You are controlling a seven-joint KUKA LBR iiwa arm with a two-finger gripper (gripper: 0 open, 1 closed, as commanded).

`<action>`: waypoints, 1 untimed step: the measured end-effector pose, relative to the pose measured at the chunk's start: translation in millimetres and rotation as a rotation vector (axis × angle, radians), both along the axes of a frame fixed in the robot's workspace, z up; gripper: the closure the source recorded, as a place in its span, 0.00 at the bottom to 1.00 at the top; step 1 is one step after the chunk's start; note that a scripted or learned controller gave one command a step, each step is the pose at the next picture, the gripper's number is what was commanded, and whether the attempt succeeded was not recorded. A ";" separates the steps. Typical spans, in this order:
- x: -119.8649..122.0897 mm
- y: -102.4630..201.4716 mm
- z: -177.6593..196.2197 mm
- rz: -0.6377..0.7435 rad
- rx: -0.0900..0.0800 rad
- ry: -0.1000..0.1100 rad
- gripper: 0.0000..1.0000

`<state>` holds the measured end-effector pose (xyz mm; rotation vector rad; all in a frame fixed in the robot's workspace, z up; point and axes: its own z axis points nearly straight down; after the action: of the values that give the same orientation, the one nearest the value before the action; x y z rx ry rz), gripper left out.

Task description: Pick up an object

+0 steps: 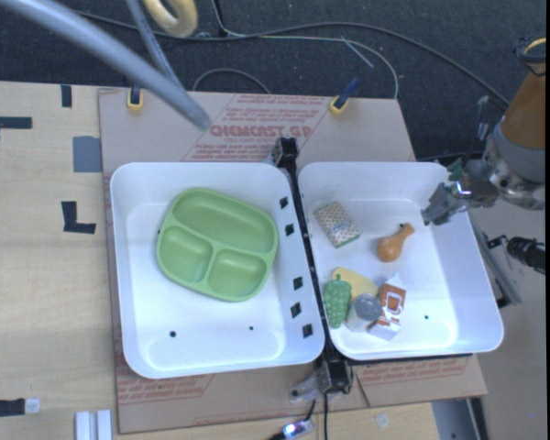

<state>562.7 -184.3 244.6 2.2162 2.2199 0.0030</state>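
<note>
Two shallow white bins sit side by side on the bench. The left bin (128, 273) holds a green divided plate (218, 244), lying flat toward its upper half, with three compartments facing up.

The right bin (467, 273) carries the small things. A speckled, tan block-like piece (336, 223) lies at about ten o'clock from the bin's middle. An orange pear-shaped toy (394, 243) lies near the centre, its narrow neck pointing toward one o'clock. Toward six o'clock a cluster gathers — a green bumpy toy (336, 301) at the left beside the divider, a flat yellow piece (356, 280) partly under its neighbours, a small grey object (366, 308), and a red-and-white carton (389, 308) tilted at the right, touching the grey one.

The gripper (437, 207) hangs over the right bin's upper right area, at about two o'clock from the orange toy and apart from it. Nothing is seen between its parts; whether it stands wide or narrow I cannot tell — it is dark and small against the bin wall. The grey arm (522, 149) with its orange band enters from three o'clock.
</note>
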 end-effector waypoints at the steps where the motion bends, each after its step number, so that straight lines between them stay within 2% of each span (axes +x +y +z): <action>1: 7.2 43.4 -7.0 0.004 0.003 0.005 1.00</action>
<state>569.9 -140.9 237.6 2.2162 2.2281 0.0001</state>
